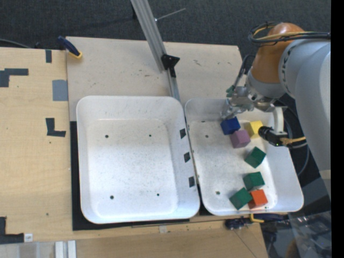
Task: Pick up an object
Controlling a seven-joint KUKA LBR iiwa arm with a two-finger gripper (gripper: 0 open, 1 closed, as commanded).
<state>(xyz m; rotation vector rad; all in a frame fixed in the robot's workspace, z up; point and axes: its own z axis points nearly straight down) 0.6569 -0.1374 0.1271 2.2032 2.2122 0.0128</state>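
Pincer [232, 113] down in right bin [209, 160], touching blue block [230, 126]; open or closed, cannot tell.

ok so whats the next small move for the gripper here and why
Probably a short descent onto the blue block. The gripper sits in the right bin right above that block, near the bin's far edge, and nothing shows between its fingers. The purple block touches the blue one on the near side, so going straight down seems safest. Whether the fingers are spread can't be seen.

Hand [232, 112] low (arm bent downward)
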